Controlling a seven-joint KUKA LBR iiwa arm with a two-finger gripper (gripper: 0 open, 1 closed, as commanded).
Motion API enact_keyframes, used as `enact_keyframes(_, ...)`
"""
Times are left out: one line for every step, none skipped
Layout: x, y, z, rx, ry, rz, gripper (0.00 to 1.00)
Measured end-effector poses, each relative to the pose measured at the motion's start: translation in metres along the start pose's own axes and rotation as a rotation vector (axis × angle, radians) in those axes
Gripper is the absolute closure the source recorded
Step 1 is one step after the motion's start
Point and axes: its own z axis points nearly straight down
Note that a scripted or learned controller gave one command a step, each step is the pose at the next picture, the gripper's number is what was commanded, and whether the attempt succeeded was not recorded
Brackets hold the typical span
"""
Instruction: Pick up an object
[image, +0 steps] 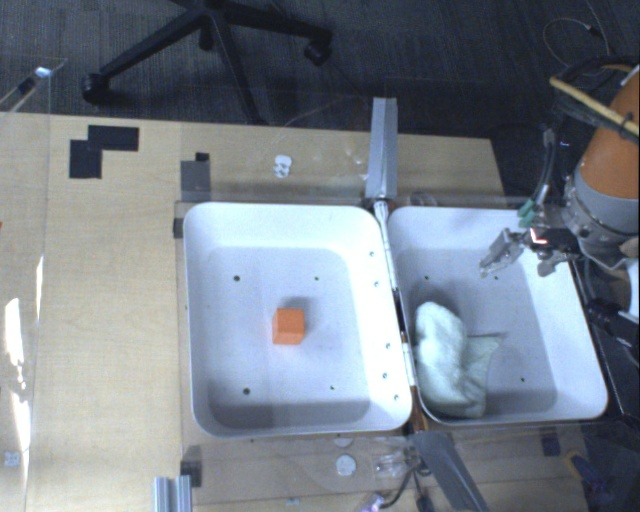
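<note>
Gripper (497, 257) hangs over the right bin (560, 400), upper part, near its far-right side; fingers slant down-left, but too small & blurred to tell if apart or together; nothing seen between them. White cloth (447, 358), crumpled, lies in same bin, lower-left area by the divider wall, below & left of gripper, apart from it. Orange cube (289, 326) sits in left bin (215, 400), approx. centre, well apart from gripper.
</note>
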Motion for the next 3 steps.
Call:
enact_keyframes(-0.031, 0.028, 0.154, 0.000, 0.000, -0.285, 0.00)
enact_keyframes(-0.004, 0.078, 0.194, -0.011, -0.003, -0.306, 0.00)
enact_keyframes(-0.004, 0.080, 0.180, -0.019, -0.004, -0.309, 1.00)
